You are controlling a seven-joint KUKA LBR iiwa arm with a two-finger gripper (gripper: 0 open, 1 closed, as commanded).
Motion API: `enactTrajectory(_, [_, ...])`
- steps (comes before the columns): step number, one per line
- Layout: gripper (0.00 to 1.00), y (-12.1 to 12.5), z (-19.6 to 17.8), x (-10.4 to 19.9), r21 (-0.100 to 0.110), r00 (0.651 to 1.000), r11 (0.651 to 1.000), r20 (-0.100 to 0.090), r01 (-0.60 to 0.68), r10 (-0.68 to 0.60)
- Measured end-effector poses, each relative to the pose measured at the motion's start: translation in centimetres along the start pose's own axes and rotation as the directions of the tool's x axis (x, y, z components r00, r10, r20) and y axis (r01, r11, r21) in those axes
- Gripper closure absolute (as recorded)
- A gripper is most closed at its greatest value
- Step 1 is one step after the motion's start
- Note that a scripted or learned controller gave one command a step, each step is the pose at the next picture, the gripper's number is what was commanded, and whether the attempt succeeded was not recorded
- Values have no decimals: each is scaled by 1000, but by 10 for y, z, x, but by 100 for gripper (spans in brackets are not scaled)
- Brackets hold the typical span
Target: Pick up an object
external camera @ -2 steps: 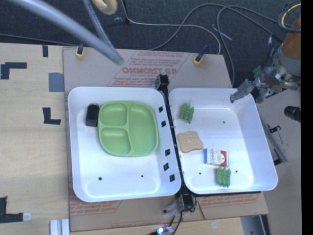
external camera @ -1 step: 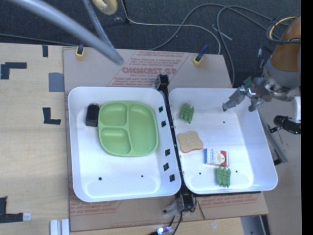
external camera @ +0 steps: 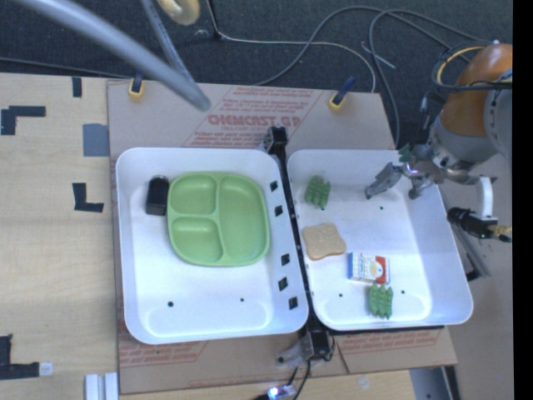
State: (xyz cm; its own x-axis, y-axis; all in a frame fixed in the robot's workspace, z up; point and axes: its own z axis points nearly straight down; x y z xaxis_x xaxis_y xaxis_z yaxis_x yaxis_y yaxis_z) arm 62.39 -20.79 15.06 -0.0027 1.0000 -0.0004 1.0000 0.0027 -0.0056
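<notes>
One camera hangs fixed above the pale wooden desk (external camera: 50,248), angled down on two shallow white plastic bins (external camera: 133,307), moderately close.

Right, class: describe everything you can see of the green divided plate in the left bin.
The green divided plate is pale green, looks like moulded plastic, squarish with rounded corners. Raised ridges split it into three compartments: two at the top, one long one below; nothing lies in them. It lies flat and slightly rotated on the floor of the left bin, in its upper middle. A small black block sits against its left edge.
</notes>
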Motion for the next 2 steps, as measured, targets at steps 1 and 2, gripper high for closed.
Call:
enactTrajectory(1, [0,1,45,-5,-1,1000,1000,1,-1,1])
enactTrajectory(2, [100,2,32,-4,-4,1000,1000,2,0,0])
